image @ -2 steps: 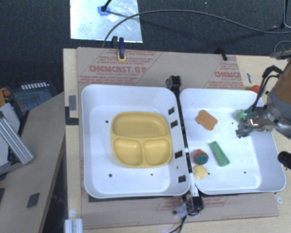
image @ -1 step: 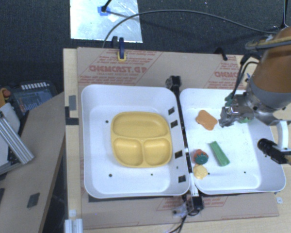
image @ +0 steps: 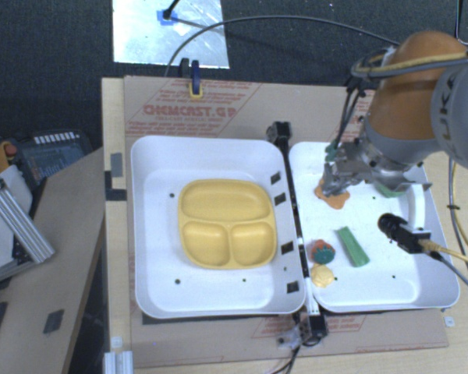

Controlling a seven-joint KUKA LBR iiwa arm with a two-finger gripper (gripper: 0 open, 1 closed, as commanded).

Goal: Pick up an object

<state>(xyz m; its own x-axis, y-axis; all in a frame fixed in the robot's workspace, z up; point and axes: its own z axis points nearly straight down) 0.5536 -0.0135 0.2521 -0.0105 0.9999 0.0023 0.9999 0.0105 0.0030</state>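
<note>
Gripper (image: 333, 179) is seen low in the right bin (image: 390, 283), directly over the small orange piece (image: 335, 199) near that bin's upper-left area; claw state cannot be told, as the tips are blurred against the piece. The orange piece is judged light, flat and probably soft plastic, so a pinch across its narrow edges is advised. Green block (image: 351, 246) lies apart and looks stiff, easily gripped across its short sides
</note>
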